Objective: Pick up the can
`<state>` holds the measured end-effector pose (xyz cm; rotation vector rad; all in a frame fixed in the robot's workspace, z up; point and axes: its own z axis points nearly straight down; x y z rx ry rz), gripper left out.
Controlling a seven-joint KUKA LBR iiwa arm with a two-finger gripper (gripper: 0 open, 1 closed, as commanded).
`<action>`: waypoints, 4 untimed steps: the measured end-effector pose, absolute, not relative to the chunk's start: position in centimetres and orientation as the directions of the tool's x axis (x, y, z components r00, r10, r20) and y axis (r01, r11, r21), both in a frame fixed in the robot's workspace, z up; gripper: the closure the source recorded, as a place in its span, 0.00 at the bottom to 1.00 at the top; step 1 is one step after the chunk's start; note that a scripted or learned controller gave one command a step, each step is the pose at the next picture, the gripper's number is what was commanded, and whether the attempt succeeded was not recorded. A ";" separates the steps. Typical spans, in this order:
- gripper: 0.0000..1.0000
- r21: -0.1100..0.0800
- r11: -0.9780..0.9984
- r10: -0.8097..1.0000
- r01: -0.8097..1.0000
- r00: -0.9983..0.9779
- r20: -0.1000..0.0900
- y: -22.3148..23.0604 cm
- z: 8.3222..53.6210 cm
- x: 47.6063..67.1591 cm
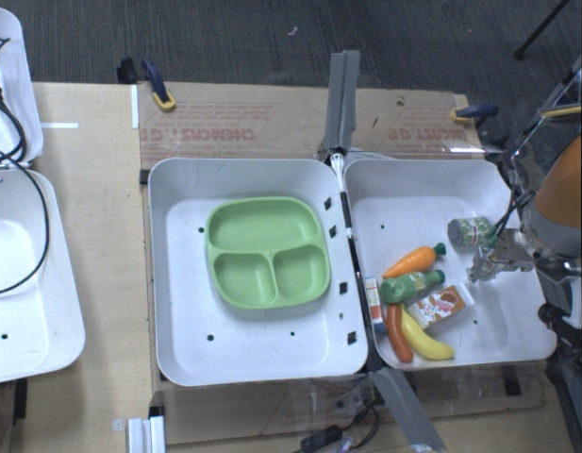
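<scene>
Green-labelled and lying on its side, the can [470, 231] rests just up and left of your pincer [483, 268], whose grip you cannot tell from here, poised low in the right bin [413, 189], probably lining up a grasp.

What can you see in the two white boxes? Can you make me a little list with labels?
left bin: green plastic plate with three compartments
right bin: small can with a green label lying on its side, orange toy carrot, green toy bottle, small orange juice carton, yellow toy banana, reddish toy sausage
can position: far right part of the right bin, apart from the other toys
robot hand: just in front of the can, over the right bin floor
holding anything: nothing seen between its fingers
</scene>
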<state>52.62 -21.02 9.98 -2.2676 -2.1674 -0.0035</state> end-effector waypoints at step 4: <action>0.00 -0.004 0.088 0.996 0.996 -0.088 0.014 -21.1 9.1 65.6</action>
